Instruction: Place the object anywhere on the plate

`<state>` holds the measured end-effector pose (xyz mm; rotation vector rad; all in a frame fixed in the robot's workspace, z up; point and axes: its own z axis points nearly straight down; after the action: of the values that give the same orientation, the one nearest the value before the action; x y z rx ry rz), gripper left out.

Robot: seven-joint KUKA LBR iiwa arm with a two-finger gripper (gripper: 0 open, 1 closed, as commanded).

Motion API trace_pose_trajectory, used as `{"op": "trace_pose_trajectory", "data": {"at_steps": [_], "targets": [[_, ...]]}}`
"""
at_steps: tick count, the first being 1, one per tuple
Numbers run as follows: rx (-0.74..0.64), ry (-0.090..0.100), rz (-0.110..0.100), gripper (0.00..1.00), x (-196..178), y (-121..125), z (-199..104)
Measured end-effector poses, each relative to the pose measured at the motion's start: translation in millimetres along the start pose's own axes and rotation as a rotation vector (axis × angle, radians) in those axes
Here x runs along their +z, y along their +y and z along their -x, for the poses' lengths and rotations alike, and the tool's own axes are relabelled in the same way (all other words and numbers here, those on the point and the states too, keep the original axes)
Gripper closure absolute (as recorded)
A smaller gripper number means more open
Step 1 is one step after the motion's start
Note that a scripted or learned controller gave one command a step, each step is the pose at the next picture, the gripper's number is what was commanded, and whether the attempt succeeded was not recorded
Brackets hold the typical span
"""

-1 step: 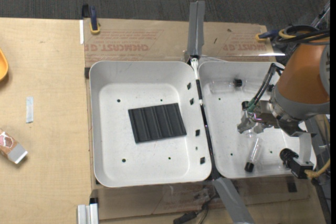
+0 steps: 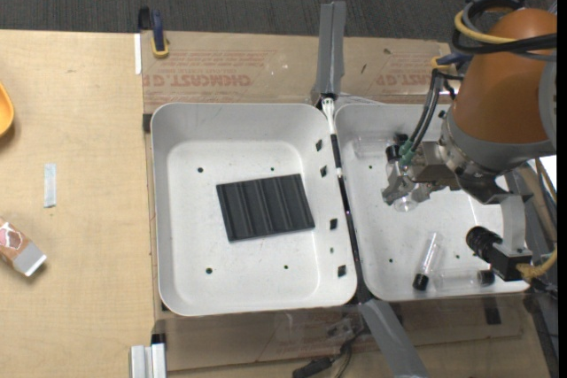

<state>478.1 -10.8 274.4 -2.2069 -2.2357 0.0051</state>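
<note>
Camera view: gripper (image 2: 400,193) low in right bin (image 2: 381,279), jaws' state can't tell, object, a clear tube (image 2: 426,259), lies near below it, plate (image 2: 266,206) dark in left bin (image 2: 177,190); centre over tube before closing.

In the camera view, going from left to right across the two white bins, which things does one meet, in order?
Left bin → dark ribbed plate → divider between the bins → right bin → gripper → small clear tube with a black cap
</note>
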Motion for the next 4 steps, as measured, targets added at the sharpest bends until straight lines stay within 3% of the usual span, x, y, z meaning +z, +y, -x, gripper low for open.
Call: {"op": "trace_pose_trajectory", "data": {"at_steps": [1, 2, 3, 4], "targets": [[-0.062, -0.001, -0.001, 1.0, -0.4, 25.6, -48.0], [-0.076, -0.001, -0.004, 1.0, 27.1, 33.9, -128.6], [-0.076, -0.001, -0.003, 0.0, 26.9, 34.0, -128.6], [-0.076, -0.004, -0.006, 1.0, 19.4, 34.3, -127.4]]}}
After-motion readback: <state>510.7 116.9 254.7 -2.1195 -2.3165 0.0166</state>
